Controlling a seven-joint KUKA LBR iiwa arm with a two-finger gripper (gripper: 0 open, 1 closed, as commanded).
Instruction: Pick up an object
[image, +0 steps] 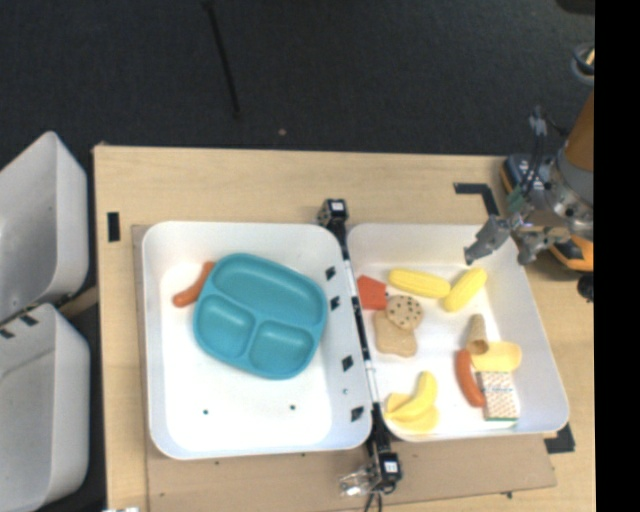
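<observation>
1. Leftward, a glossy teal compartment plate (260, 316) fills the left bin (160, 400), an orange sausage (192, 285) tucked beside it.
2. The right bin (545, 385) holds smooth yellow bananas (419, 284), a speckled cookie (404, 312) and a wrapped packet (499, 394).
3. The metal gripper (484, 245) hangs over the far right rim; whether it is open I cannot tell.

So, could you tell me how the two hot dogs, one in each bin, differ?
The left-bin hot dog lies partly tucked under the teal plate and looks orange; the right-bin hot dog is redder, lies in the open beside the wafer pack, and runs nearly lengthwise. Both are small sausage shapes.
</observation>
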